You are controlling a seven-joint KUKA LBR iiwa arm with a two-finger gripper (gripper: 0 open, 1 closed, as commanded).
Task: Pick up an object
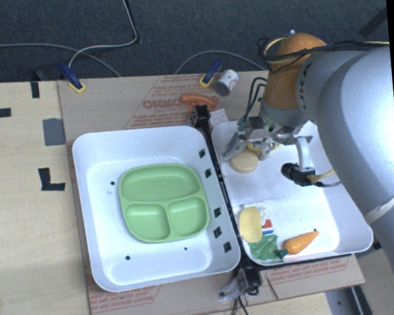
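Gripper (250,142) hangs low in the right-hand shallow white bin (339,209), near its 11 o'clock corner, directly over a pale cream rounded lump of food (244,162). The lump lies just at 7 o'clock from the fingertips, touching or nearly touching them, its long axis roughly 9-to-3. I cannot tell how far the claw is parted, nor whether it grips anything. A yellow oval object (250,223) and an orange carrot (302,242) lie well apart at 6 o'clock.
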